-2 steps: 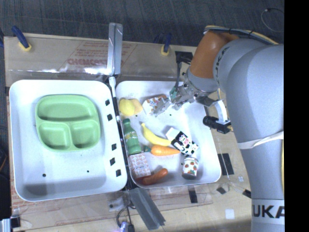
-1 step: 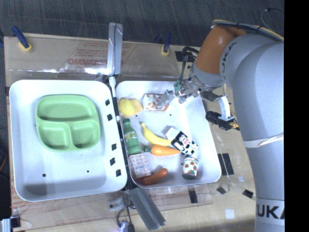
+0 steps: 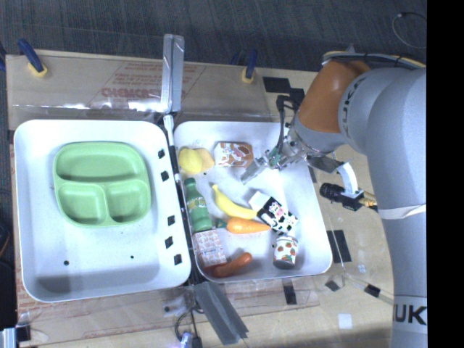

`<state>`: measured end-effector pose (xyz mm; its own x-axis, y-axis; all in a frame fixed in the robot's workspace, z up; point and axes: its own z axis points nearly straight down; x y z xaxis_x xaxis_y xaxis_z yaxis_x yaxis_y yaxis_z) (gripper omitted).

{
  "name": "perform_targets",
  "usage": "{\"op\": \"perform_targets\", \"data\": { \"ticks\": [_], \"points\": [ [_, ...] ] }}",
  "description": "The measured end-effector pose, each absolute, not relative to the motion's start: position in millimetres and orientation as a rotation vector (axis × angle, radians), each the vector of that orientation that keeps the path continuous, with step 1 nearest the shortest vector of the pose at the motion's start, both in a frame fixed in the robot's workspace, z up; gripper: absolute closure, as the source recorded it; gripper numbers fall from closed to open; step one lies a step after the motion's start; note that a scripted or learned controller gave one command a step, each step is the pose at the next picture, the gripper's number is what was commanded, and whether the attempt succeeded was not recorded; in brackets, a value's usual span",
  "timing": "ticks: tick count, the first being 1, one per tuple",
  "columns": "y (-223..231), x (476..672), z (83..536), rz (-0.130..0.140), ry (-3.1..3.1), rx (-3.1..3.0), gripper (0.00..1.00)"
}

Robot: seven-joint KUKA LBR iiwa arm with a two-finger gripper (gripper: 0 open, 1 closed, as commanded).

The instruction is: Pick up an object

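Over the right bin [image 3: 313,227], the gripper [image 3: 255,168] hangs beside the brown packet [image 3: 233,154], fingers seemingly apart, holding nothing.

Two white bins [image 3: 29,216] sit on the bench, holding one green divided plate [image 3: 103,183], one banana [image 3: 232,205], one carrot [image 3: 247,226], one sausage [image 3: 232,264], one lemon [image 3: 191,160], one green bottle [image 3: 196,205], one small printed cup [image 3: 286,251] and three small packets [image 3: 233,154].

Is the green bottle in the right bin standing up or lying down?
Lying down. The green bottle rests lengthwise on the right bin floor along its left wall, cap toward the yellow lemon.
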<state>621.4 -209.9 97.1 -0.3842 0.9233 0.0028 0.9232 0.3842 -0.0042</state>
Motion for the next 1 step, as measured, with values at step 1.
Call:
{"op": "perform_targets", "data": {
  "ticks": [1],
  "points": [
    [-142.4, 656.1, 90.5, 0.011, -2.784, -1.450, 0.00]
  ]
}}
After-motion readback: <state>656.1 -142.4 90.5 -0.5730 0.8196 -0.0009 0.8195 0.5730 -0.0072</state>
